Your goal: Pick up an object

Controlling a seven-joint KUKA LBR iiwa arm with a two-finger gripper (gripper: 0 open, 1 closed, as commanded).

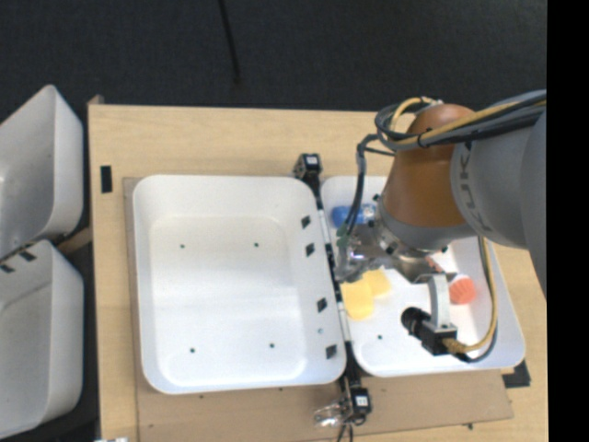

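Observation:
The arm reaches down into the right bin (pixel 479 353), its orange band and grey wrist covering much of the bin's back half. My gripper (pixel 355 263) is low by the bin's left wall, right above a yellow object (pixel 365 295) that lies on the bin floor. A blue object (pixel 340 216) peeks out behind the gripper near the back left corner. A small red-orange object (pixel 461 290) rests to the right, beside the arm. The arm's body hides whatever lies under it.
The left bin (pixel 230 279) sits alongside, sharing a divider with black clips (pixel 324 274). A black cable fitting (pixel 429 330) hangs over the right bin's front. White containers (pixel 32 247) stand off the bench at the left.

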